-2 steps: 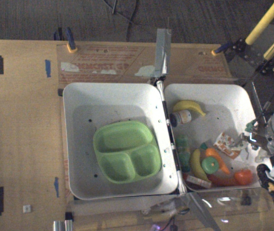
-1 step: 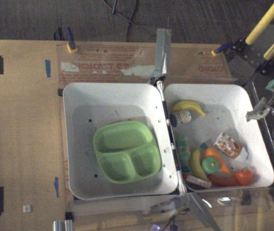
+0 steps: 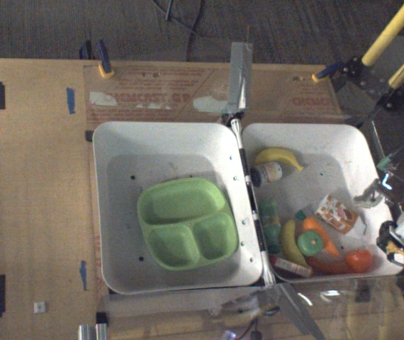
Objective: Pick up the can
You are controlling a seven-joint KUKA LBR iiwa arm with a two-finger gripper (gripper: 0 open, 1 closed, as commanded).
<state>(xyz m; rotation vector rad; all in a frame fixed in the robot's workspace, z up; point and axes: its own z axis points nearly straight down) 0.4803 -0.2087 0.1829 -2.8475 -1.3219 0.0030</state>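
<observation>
A small can [image 3: 268, 173] with a pale label and a dark end lies on its side in the right bin [image 3: 344, 142]. It rests against the divider, just below a yellow banana [image 3: 278, 156]. My gripper [image 3: 385, 219] hangs at the far right, over the bin's right rim. It is well away from the can and holds nothing that I can see. Its parts are dark and cluttered.
The right bin also holds a printed packet [image 3: 337, 214], a second banana [image 3: 293, 239], a green bottle [image 3: 270, 225], an orange carrot [image 3: 320, 236], a green lid [image 3: 308, 244] and red pieces [image 3: 358, 260]. A green divided plate [image 3: 187, 222] lies in the left bin [image 3: 117, 190].
</observation>
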